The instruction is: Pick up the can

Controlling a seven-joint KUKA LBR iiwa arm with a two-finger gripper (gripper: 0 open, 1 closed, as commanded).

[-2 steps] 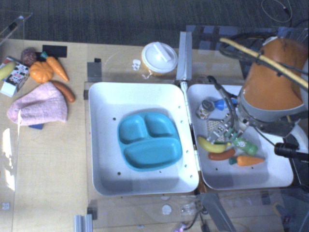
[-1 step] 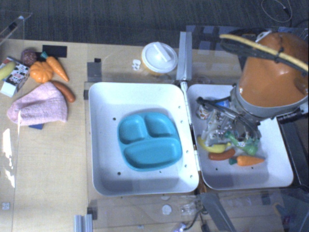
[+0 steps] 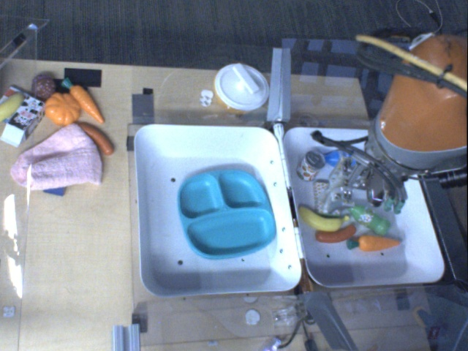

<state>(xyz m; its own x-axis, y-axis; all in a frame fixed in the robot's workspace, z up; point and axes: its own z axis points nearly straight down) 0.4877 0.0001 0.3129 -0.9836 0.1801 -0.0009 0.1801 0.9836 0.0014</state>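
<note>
The pincer is hanging low over the middle of the right bin, below the arm's orange band; its metal parts are blurring into the clutter beneath, so whether it is open or closed cannot be told, and nothing is visibly sitting in its grip. Just to its left, toward the bin's far left corner, the can is lying apart from it, with a small blue item just beside the can. Nearer the camera, a banana, a red sausage, a green piece and a carrot are lying close together. The left bin is holding a blue divided plate. On the surface beyond the bins, a white lid is resting, and at far left a pink cloth, a small pumpkin and another carrot are gathering together.
</note>
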